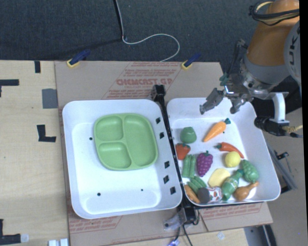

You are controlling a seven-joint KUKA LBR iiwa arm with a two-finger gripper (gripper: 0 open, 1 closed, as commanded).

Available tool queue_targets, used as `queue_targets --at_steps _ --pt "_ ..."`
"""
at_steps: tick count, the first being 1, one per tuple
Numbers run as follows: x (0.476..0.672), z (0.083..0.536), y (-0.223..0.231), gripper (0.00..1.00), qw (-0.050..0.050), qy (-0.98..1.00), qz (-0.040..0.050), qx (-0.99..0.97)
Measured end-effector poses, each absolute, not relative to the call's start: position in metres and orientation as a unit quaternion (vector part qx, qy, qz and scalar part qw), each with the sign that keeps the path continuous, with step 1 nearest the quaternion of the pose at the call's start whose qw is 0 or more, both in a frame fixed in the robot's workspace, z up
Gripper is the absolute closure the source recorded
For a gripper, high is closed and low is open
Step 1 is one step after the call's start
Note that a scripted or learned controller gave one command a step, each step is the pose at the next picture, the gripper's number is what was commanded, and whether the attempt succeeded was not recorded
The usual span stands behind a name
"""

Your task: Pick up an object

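- Claw (221, 105) hangs over the upper part of the right bin (263, 141), fingers spread wide, nothing between them; left fingertip (204, 110) points down-left, the other sits nr the bin's top right corner.
- Arm (272, 40) comes in from the upper right, orange band above the grey wrist, wrist tilted down & left toward the bin.
- Carrot (215, 131) lies just below the claw, tilted, green top up-right; not touching the fingers as far as can be seen.
- Green pepper (188, 135) left of the carrot; red chili (230, 148) below it, w/ a lemon (232, 159) just under that.
- Purple grapes (204, 163) mid-bin, green pea pod (188, 165) beside them on the left, tomato-like red piece (181, 151) by the left wall.
- Broccoli (248, 170), yellow piece (218, 177), pear (243, 192) & other small items crowd the bottom right, touching each other.
- Left bin (79, 148) holds a green divided plate (126, 141), 3 sections, well apart from the claw.
- Both bins sit on cardboard (107, 81); white cable (151, 42) loops on the dark floor behind.
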State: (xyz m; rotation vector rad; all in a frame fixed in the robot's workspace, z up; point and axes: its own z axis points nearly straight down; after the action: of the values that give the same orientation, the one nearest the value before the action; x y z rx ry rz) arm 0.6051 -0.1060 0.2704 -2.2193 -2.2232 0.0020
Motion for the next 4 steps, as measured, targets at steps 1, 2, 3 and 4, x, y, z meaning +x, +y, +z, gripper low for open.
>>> queue_targets --at_steps 1,2,3,4 --pt "0.55 0.205 -0.056 0.0 0.005 -0.708 0.0033 -0.706" --pt "0.504 0.243 -0.006 0.0 0.002 -0.709 0.0 -0.705" --pt "0.482 0.263 0.052 0.0 0.001 -0.71 -0.0001 -0.704" --pt "0.485 0.392 0.115 0.0 -0.003 -0.711 -0.0064 -0.703"
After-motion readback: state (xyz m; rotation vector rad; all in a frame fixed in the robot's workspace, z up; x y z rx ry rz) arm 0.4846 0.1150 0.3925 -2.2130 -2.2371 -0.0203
